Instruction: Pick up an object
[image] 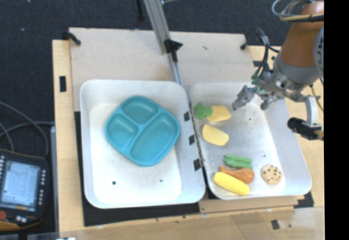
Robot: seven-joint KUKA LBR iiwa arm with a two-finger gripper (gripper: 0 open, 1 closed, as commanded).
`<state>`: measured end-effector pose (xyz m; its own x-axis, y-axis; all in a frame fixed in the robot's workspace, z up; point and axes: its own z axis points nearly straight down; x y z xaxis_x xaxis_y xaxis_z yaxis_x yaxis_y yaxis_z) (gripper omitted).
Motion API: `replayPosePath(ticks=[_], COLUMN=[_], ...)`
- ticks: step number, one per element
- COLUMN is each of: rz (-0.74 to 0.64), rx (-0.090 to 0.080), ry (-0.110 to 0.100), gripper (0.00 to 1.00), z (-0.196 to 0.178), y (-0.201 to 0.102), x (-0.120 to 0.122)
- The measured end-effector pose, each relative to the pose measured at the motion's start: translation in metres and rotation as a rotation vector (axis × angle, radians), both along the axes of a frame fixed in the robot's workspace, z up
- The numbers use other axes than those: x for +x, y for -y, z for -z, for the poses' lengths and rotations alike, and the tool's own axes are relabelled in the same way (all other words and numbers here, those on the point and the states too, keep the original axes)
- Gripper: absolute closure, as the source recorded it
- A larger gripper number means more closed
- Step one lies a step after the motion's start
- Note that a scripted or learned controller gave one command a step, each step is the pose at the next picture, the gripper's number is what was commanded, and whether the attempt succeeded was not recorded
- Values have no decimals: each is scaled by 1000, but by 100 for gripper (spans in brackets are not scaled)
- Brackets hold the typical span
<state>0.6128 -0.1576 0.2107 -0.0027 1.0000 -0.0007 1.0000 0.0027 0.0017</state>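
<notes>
The right bin point(283, 141) holds several toy foods. A green round piece point(203, 111) and a yellow wedge point(220, 114) lie at its upper left, with a second yellow piece point(215, 135) just below them. Along the front edge lie a green pod point(238, 161), an orange carrot point(241, 174), a yellow corn-like piece point(231, 184) and a speckled cookie point(271, 174). My gripper point(254, 101) hangs over the bin's upper right part, open, with nothing between its fingers. It is to the right of the yellow wedge and apart from it.
The left bin point(98, 179) carries a blue divided plate point(143, 130). A slanted metal post point(158, 15) rises from the back between the bins. A screen device point(19, 184) sits off the bench at lower left.
</notes>
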Motion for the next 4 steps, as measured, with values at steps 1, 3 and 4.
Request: replayPosePath(ticks=[1,3,4], rz=[0,3,6], rx=[0,-1,-1], ry=[0,-5,2], gripper=[0,0,100], z=[0,112,98], y=[0,2,3], x=[0,-1,1])
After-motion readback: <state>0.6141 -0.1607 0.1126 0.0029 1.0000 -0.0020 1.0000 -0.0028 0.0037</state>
